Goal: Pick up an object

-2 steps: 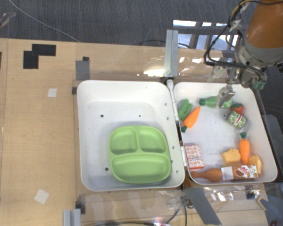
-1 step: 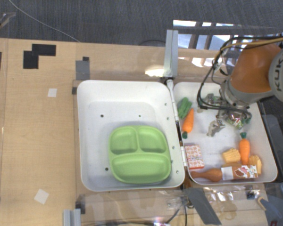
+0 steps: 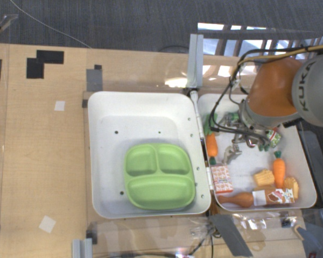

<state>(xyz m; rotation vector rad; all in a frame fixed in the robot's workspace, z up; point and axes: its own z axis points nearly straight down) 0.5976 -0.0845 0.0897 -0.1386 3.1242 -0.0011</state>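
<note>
My gripper (image 3: pixel 233 151) hangs low over the middle of the right bin (image 3: pixel 308 183), under the grey arm with its orange band (image 3: pixel 273 88). It is above bare bin floor. A small orange carrot (image 3: pixel 211 144) lies to its left by the bin wall, and a red and white carton (image 3: pixel 222 179) lies in front of it. Nothing shows between the gripper's tips. A green and red packet (image 3: pixel 274 138) lies partly under the wrist on the right.
The right bin's front holds a yellow piece (image 3: pixel 264 177), a second carrot (image 3: pixel 279 170), a brown sausage-like item (image 3: pixel 238 199) and a small printed box (image 3: pixel 279 196). The left bin (image 3: pixel 105 112) holds a green divided plate (image 3: pixel 159 175). Cables loop beside the wrist.
</note>
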